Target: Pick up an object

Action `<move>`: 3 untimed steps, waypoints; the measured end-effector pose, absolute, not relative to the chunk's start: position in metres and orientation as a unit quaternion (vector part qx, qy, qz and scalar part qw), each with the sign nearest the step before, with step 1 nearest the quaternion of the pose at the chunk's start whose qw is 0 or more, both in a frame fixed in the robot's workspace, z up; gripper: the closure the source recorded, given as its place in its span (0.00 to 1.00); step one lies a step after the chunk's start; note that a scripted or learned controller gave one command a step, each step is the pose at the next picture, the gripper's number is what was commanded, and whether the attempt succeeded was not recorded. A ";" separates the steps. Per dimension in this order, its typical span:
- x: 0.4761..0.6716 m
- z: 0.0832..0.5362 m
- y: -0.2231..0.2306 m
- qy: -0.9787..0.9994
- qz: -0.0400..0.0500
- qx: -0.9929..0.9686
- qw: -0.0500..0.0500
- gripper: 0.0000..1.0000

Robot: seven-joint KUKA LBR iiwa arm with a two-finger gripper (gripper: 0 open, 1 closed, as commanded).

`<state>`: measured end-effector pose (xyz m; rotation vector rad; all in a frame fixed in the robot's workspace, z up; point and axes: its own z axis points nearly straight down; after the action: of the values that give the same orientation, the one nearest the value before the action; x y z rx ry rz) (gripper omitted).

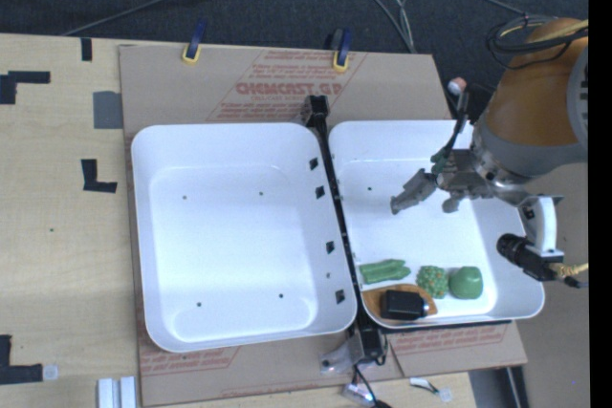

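Note:
My gripper (426, 203) hangs over the middle of the right bin (382, 143), its two fingers spread apart and nothing between them, so it is open. The objects lie along the near edge of that bin, below the gripper and apart from it. They are a long green pod (384, 270), a knobbly green piece (432, 279), a round green object (466, 282) and a black object (404, 304) resting on an orange one (424, 299).
The left bin (229, 148) lies beside the right one, with a black divider (330, 205) between them. Both bins rest on a cardboard sheet (277, 86) held by two clamps at the far edge. Cables run over the dark floor behind.

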<state>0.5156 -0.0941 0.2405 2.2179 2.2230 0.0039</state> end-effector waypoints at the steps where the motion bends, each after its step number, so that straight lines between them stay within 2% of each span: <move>1: 0.615 0.231 -0.110 0.707 -0.001 0.707 -0.001 0.00; 2: 0.511 0.233 -0.127 0.706 0.000 0.708 0.000 0.00; 3: 0.562 0.279 -0.080 0.709 0.001 0.705 0.001 0.00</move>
<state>0.5617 -0.0804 0.2793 2.2151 2.2253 0.0041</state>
